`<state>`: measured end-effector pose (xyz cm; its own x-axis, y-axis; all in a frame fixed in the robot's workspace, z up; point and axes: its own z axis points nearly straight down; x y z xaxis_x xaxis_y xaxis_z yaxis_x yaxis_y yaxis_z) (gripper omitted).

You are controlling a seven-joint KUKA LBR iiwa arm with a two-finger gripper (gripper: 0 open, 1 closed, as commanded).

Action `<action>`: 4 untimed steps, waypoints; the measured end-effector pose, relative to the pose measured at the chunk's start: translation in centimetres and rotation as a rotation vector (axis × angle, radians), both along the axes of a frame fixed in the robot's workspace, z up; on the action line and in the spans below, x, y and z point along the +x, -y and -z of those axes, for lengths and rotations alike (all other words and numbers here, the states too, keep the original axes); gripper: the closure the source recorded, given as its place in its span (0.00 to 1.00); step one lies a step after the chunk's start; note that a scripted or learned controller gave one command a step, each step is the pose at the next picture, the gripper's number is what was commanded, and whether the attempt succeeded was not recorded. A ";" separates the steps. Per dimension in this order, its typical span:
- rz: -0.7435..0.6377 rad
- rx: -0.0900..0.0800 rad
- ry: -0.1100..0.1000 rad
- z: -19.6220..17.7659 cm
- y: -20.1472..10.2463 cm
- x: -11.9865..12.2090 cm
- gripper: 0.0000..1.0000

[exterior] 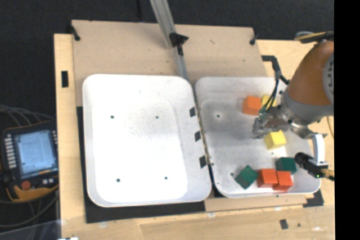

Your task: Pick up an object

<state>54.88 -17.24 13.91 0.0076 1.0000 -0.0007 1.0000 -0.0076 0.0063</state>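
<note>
Where gripper (pixel 263 127) hovers: matte yellow cube (pixel 275 139).

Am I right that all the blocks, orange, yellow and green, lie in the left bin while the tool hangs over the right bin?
Not quite. The camera view shows the blocks in the right bin, not the left bin: an orange block, a yellow block, green blocks and more orange ones near its front edge. The tool does hang over the right bin.
</note>
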 end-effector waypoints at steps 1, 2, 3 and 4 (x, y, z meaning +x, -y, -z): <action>-0.011 -0.001 0.000 -4.4 -0.3 0.1 1.00; -0.010 -0.002 0.001 -9.4 0.7 0.8 1.00; -0.012 -0.001 -0.001 -13.0 0.8 0.9 1.00; -0.015 0.002 -0.005 -13.7 -4.5 1.1 1.00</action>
